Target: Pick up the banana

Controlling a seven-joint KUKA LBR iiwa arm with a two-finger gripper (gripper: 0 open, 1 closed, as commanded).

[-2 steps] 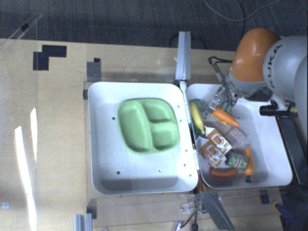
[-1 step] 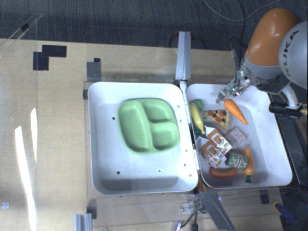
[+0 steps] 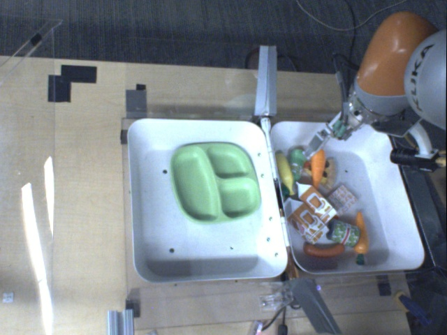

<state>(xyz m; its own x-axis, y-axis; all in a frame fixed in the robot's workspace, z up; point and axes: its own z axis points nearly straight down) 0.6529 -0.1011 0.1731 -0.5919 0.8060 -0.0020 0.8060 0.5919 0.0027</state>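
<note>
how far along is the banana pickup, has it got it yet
Nothing looks done yet: the banana lies in the right bin, along its left wall, beside a carrot and small boxes. In hand: the hand hovers over the bin's upper part, near the carrot, with nothing visible between its fingers. Left: reaching the banana, grasping it and lifting it.

Banana (image 3: 284, 174) against the divider wall (image 3: 274, 180), crowded by carrot (image 3: 318, 167) and cartons (image 3: 314, 213).

Robotics lab: wooden bench (image 3: 84, 208), two white bins (image 3: 150, 257), KUKA arm (image 3: 401, 61), loose cable (image 3: 335, 12).
</note>
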